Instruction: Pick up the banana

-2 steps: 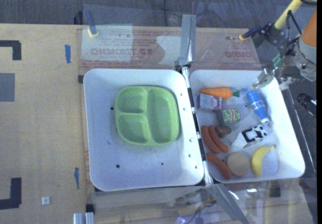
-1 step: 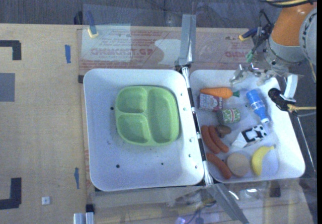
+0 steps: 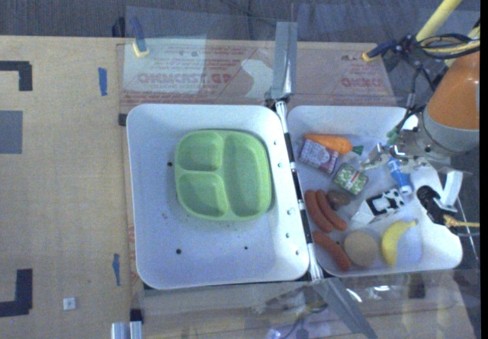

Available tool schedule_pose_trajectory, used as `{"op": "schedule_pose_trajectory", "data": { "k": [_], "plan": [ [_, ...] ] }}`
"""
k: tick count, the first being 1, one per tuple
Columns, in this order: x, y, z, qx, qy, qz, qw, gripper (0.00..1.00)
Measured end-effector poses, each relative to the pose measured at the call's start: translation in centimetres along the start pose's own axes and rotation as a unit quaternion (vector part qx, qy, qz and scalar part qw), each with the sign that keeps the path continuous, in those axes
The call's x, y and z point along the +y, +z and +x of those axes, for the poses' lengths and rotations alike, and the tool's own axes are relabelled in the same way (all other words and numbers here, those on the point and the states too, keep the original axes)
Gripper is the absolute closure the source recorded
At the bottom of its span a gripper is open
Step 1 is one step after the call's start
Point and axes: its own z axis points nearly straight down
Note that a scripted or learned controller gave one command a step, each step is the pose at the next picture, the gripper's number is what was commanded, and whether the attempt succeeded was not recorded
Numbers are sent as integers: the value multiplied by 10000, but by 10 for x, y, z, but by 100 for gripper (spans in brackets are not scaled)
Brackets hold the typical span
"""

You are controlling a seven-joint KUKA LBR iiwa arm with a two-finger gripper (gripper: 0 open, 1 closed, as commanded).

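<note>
Wooden bench (image 3: 61, 177) bears two white bins (image 3: 152, 254).

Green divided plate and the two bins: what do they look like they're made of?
The green divided plate looks like moulded plastic, matte: uniform colour, soft rounded ridges between three compartments. The left bin and right bin appear to be white plastic, slightly glossy, with rounded corners and thin raised rims; painted metal can't be ruled out.
</note>
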Motion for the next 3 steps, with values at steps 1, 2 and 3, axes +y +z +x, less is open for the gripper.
{"op": "schedule_pose_trajectory", "data": {
  "k": [1, 2, 3],
  "plan": [
    [-77, 22, 0, -20, 532, 110, 9985, 0],
    [-103, 22, -15, 10, -1535, 115, 9881, 0],
    [-96, 7, -8, 8, -2284, 117, 9735, 0]
  ]
}}
